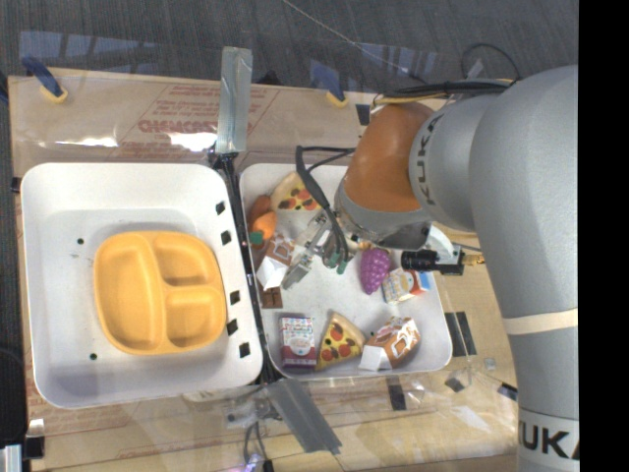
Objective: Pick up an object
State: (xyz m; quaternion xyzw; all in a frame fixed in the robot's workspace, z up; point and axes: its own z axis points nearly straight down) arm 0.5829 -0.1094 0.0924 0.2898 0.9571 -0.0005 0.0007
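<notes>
Jaws of the grey KUKA arm, whether spread or pressed together cannot be told, hang low over the far-left part of the right bin, amid a scatter of toy food, with nothing seen held. Just left of them lie a small brown-and-white toy and an orange fruit, near the bin's left wall. A pizza slice lies at the far edge, its tip aimed toward the far side. A purple grape bunch sits to the right, its long axis running near to far, beside a small red, white and blue pack. Along the near edge, from left to right, lie a dark red packet, a second pizza slice with its tip pointing far and its long axis tilted, and a brown-and-white pastry toy. In the left bin rests a yellow divided tray, its compartments bare. Both bins sit side by side on the counter, which is covered in clear sheeting.
</notes>
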